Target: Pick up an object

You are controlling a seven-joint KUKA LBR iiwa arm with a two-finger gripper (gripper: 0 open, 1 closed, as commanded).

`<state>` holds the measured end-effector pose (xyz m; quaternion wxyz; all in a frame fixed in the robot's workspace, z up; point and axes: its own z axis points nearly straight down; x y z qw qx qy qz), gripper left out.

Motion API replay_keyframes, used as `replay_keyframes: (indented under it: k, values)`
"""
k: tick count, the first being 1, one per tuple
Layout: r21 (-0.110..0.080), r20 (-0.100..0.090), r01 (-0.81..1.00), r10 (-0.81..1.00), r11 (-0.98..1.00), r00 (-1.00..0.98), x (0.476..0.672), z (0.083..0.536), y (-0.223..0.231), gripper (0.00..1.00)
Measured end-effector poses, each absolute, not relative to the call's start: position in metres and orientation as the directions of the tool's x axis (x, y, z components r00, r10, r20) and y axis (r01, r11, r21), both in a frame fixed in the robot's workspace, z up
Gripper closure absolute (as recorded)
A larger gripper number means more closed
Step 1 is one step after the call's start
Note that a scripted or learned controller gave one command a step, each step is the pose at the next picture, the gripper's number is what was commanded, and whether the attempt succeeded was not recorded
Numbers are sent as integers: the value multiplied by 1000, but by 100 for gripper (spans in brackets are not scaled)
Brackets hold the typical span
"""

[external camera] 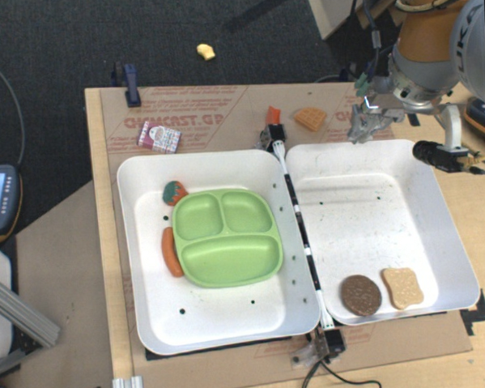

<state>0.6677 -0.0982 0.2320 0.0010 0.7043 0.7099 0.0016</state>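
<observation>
Nearest the camera, the flat brown cardboard sheet covers the bench top and carries two shallow white plastic bins side by side. Left of the pair, the left bin holds a light green three-compartment plastic plate near its middle. Tucked against the plate's left edge lies an orange sausage-shaped toy, and just beyond the plate's far left corner sits a small round red-and-green toy.

Next, the right bin holds two things in its near right corner: a round dark brown cookie and, just beside it on the right, a tan slice of toast.

Beyond the bins, on the cardboard, lie a tan waffle-like cracker, a small pink-and-white packet and a blue clip. A small yellow piece rests on the dark floor farther back.

Over the far rim of the right bin, the grey arm's two-finger gripper points down; its metal fingers look slightly parted with nothing between them, well apart from the cookie and toast.
</observation>
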Motion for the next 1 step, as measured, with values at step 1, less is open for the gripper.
replay_keyframes:
  k: [1]
  values:
    - [-3,-3,1000,1000,-7,7,641,217,-169,100]
